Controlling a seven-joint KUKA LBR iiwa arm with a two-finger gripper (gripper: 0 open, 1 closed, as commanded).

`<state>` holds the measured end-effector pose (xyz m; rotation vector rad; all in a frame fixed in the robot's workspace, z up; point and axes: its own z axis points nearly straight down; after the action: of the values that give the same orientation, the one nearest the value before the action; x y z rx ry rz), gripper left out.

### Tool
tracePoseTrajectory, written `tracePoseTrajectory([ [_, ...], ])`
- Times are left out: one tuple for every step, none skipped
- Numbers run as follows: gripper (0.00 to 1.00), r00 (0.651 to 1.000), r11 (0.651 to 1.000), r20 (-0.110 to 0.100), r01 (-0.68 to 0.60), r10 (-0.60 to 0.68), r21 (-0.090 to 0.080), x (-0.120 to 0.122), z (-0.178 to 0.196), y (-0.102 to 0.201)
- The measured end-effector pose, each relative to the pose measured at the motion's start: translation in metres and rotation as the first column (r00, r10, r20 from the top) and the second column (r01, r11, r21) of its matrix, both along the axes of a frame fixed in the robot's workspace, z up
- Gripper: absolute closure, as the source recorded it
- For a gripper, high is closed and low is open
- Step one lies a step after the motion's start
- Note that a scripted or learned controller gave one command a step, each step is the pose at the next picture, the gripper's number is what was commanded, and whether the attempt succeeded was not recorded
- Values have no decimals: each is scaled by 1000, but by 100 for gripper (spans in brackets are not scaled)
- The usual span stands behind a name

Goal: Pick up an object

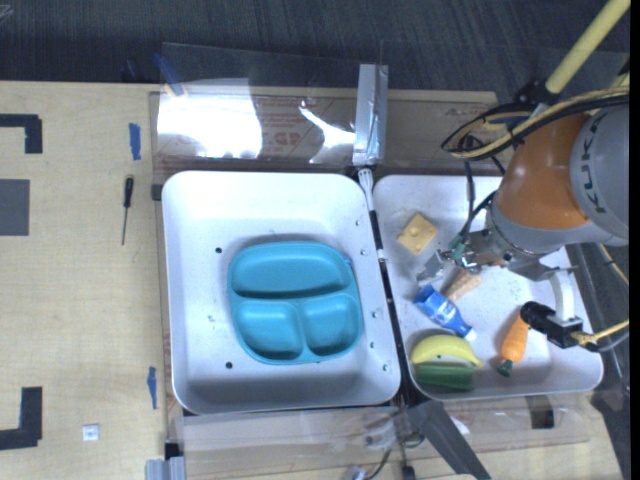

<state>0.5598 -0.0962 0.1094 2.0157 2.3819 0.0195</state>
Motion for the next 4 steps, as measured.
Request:
tracePoseTrajectory([
  [100,1000,1000,10,3,-3,-4,2,12,-2],
  [0,1000,1000,7,2,-2,-4,2,11,-2],
  [0,992,992,-17,-124,124,3,35,78,20],
  [0,1000,1000,-27,3,-3,4,-17,-16,-11],
])
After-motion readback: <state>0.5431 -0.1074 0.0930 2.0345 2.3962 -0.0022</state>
